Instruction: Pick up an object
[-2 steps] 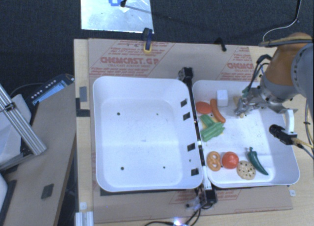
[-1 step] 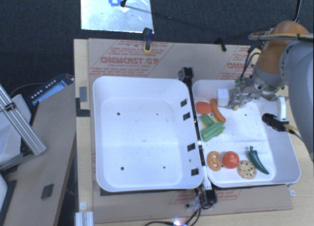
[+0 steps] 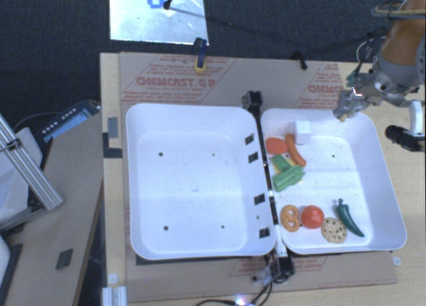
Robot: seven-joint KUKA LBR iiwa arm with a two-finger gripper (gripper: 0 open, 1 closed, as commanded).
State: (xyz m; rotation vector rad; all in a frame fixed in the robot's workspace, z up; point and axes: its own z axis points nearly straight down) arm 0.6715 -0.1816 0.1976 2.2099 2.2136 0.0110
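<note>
Right bin (image 3: pixel 383 165) holds all items: white cube (image 3: pixel 303 132) near its far wall, orange carrot (image 3: pixel 295 150) and green beans (image 3: pixel 287 173) nearer the divider, pretzel (image 3: pixel 290 217), tomato (image 3: pixel 312 216), cookie (image 3: pixel 333 230), green pepper (image 3: pixel 348 218) along its near edge. Gripper (image 3: pixel 346 107) hovers over its far right corner (finger state: cannot tell).

Dark carpet floor (image 3: pixel 53 32); shiny metal sheet (image 3: pixel 158 4) lying on it; wooden bench (image 3: pixel 113 185).

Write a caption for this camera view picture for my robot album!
Robot gripper hovers by the far corner of the right bin, which holds toy food.
</note>
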